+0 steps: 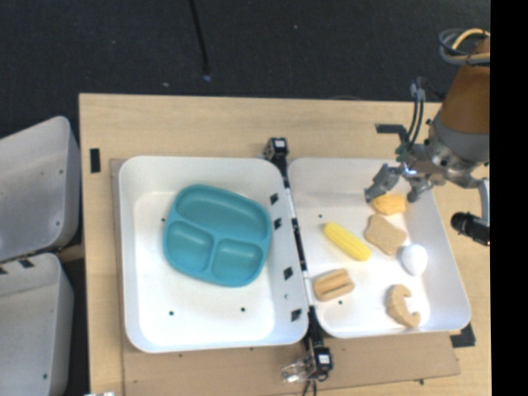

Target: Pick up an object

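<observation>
The right bin (330, 180) holds several toy foods. An orange-yellow piece (391, 204) lies near the bin's far right side. My gripper (401, 185) hovers just over that piece, and its fingers (380, 179) are spread open to either side with nothing between them. Nearby lie a yellow corn cob (346, 242), a tan bread slice (385, 234), a white egg (413, 259), a brown hot dog bun (333, 285) and a tan curved piece (403, 305).
A teal divided plate (218, 234) lies in the left bin (140, 304). The ridge between the two bins (290, 229) runs down the middle. The arm's orange band (469, 89) rises at the far right above the bench.
</observation>
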`<action>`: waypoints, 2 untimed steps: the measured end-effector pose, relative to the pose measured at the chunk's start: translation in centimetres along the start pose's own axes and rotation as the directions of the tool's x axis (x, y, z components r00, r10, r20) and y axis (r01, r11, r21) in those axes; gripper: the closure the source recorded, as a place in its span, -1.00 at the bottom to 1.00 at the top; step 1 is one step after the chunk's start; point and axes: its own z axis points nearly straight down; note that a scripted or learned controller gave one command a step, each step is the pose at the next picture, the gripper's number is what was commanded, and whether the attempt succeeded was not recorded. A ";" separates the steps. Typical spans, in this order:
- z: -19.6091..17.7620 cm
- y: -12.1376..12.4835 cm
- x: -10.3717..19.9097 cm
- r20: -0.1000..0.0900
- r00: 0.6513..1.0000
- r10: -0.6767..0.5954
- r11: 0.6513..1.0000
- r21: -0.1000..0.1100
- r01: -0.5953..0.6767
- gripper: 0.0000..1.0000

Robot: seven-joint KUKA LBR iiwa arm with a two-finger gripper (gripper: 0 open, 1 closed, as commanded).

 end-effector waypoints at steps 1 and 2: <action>-0.8 0.3 0.0 0.002 1.000 -0.003 1.000 -0.012 0.003 -1.00; 4.1 1.1 -0.8 0.004 1.000 -0.001 1.000 -0.011 0.001 -1.00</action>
